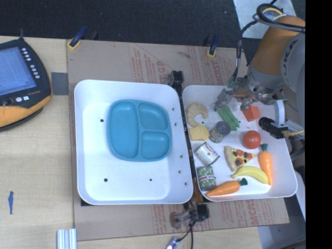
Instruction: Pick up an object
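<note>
The arm (280, 45) is seen reaching in from the upper right of the frame, its gripper (232, 96) lowered over the upper part of the right bin (290, 188); whether the gripper is spread or closed cannot be told, and nothing is seen held by it. Just below the gripper a green pod-shaped toy (228, 116) is laid at a slant, with a small orange-red block (250, 112) just to its right. A croissant (196, 113) is placed to the left of the gripper, near the bin's left wall, with a yellow cheese wedge (199, 134) under it. One dark grey can (220, 131), one white carton (207, 153), one green-labelled can (206, 177), one tomato (251, 139), one pizza slice (237, 157) and one banana (252, 173) are counted in the same bin, along with two carrots: one (265, 163) standing near the right wall, the other (224, 188) lying along the lower edge. In the left bin (88, 185) a single blue divided plate (139, 130) is shown. A handheld control pad (18, 82) is rested at the upper left of the frame.
</note>
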`<state>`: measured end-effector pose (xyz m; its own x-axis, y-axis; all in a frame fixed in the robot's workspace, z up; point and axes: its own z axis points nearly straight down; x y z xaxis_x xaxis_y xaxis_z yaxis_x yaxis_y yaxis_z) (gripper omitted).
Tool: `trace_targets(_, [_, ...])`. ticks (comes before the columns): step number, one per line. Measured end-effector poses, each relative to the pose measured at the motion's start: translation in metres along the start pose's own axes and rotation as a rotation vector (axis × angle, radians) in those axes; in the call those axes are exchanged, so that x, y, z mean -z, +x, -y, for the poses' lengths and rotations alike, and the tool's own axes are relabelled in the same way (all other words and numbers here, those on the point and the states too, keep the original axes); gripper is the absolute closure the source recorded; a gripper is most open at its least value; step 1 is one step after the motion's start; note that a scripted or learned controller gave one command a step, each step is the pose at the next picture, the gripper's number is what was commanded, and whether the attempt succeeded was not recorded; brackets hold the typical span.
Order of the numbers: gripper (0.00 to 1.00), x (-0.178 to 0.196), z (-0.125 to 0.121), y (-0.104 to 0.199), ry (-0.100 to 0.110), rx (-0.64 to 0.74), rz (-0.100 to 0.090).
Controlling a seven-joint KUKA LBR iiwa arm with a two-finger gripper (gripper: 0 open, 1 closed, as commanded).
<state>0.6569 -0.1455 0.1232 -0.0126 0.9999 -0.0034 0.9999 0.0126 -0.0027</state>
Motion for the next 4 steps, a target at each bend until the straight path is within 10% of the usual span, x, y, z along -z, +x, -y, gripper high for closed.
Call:
trace_targets(1, [0.00, -0.028, -0.001, 0.025, -0.003, -0.007, -0.001])
trace_targets(2, [1.00, -0.019, -0.001, 0.024, 0.001, -0.005, -0.001])
trace_targets(3, [0.00, -0.019, 0.000, 0.024, 0.001, -0.005, -0.001])
trace_targets(4, [0.00, -0.029, 0.000, 0.046, 0.002, -0.010, 0.004])
